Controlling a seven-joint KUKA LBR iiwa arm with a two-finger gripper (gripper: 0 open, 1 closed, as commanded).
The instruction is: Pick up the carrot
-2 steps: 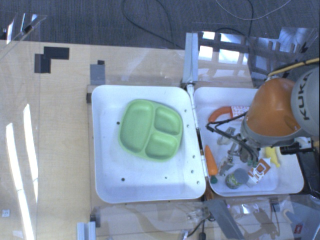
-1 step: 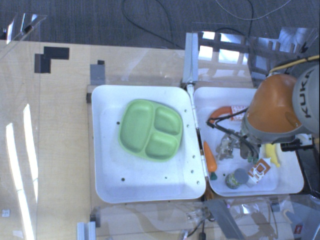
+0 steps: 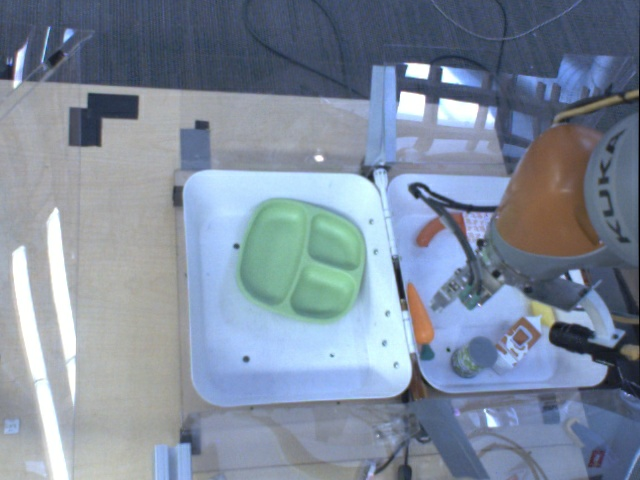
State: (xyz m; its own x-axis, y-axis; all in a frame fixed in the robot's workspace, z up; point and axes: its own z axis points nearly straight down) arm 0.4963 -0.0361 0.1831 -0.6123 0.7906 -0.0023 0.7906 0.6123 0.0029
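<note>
On the pale tabletop (image 3: 110,268), I see the left white bin (image 3: 215,368) holding a green divided plate (image 3: 300,258). In the right bin (image 3: 430,373), the carrot (image 3: 420,313) lies along the left wall, slim and orange with its green tip at six o'clock. I judge it light, stiff and slightly slick, best pinched across its middle. The claw (image 3: 462,290) hovers just beside it, at about two o'clock from the carrot, not touching. I cannot tell its state; nothing is visibly held.
</note>
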